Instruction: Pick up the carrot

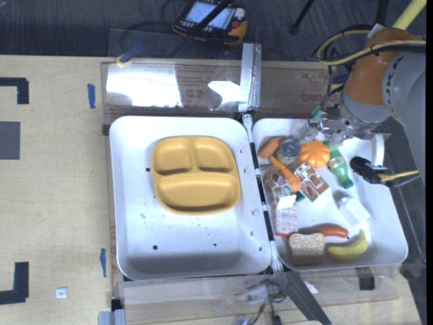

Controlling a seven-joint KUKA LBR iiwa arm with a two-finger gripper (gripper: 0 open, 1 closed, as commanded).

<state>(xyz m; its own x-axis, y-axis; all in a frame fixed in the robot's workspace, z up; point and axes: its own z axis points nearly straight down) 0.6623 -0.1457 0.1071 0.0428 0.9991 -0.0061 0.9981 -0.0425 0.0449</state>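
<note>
Overhead, two white bins [128, 181] sit on a wooden bench [47, 181]; the fingers' [329, 128] state is unclear.

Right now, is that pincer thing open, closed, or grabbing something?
Pincer: cannot be told; it sits low over the right bin, above the carrot end of the pile.
</note>
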